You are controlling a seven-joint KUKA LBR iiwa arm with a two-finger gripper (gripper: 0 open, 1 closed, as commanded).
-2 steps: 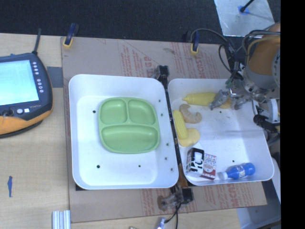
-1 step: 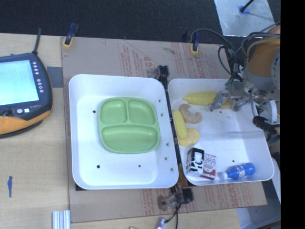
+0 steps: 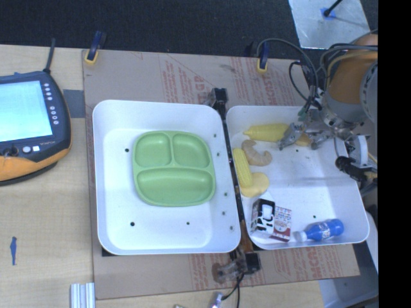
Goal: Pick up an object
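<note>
Nearest the camera, the blue bottle (image 3: 323,230) lies by the card packet (image 3: 272,219). Left bin: green plate (image 3: 173,168). Right bin: corn (image 3: 242,167), yellow piece (image 3: 266,132) — my gripper (image 3: 307,133) hovers beside it, narrow, empty. I judge I'm approaching; next, descend and close, minding the bin wall (image 3: 302,111).

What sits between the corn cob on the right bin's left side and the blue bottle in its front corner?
In the camera view, between the corn cob and the blue bottle lies a small red, black and white packet, plus bare white floor of the right bin.
</note>
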